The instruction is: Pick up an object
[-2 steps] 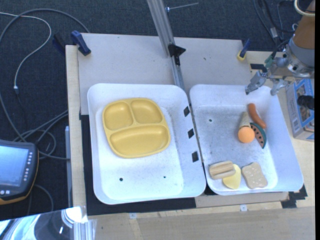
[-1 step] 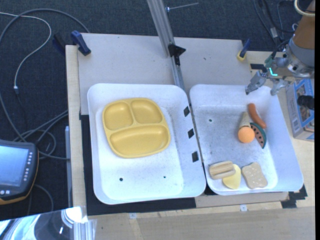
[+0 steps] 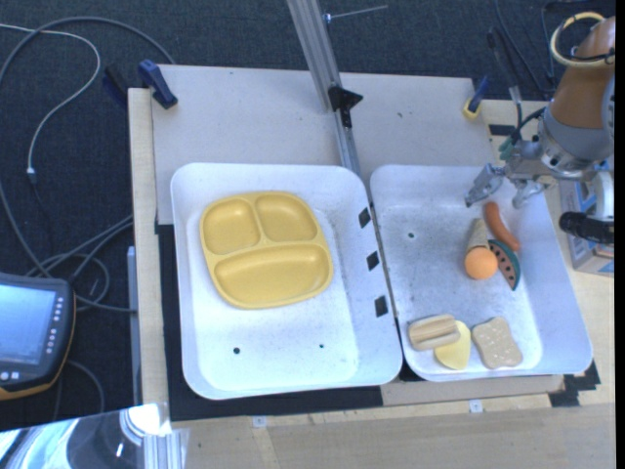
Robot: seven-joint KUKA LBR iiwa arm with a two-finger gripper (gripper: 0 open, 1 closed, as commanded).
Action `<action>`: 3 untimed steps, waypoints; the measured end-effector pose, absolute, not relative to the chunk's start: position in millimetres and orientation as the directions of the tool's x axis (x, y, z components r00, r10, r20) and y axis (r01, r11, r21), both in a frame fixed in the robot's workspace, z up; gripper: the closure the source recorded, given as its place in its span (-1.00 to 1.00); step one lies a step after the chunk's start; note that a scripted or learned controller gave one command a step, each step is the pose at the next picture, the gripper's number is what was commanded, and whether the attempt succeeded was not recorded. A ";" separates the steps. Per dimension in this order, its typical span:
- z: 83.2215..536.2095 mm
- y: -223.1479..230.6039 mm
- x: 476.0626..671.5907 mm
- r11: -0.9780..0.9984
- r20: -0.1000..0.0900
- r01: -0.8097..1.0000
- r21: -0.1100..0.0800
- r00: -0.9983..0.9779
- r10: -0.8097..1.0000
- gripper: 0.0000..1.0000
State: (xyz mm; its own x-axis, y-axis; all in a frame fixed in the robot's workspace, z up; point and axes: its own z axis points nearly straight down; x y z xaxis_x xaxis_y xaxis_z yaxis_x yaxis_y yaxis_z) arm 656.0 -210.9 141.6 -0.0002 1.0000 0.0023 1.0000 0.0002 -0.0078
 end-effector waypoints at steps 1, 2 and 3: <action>89.4 -210.0 655.1 0.001 0.002 1.000 -0.007 -0.001 1.000 -1.00; 105.5 -210.5 657.6 0.003 -0.001 1.000 0.001 -0.003 1.000 1.00; 167.0 -204.7 666.6 0.003 -0.002 1.000 0.009 -0.003 1.000 1.00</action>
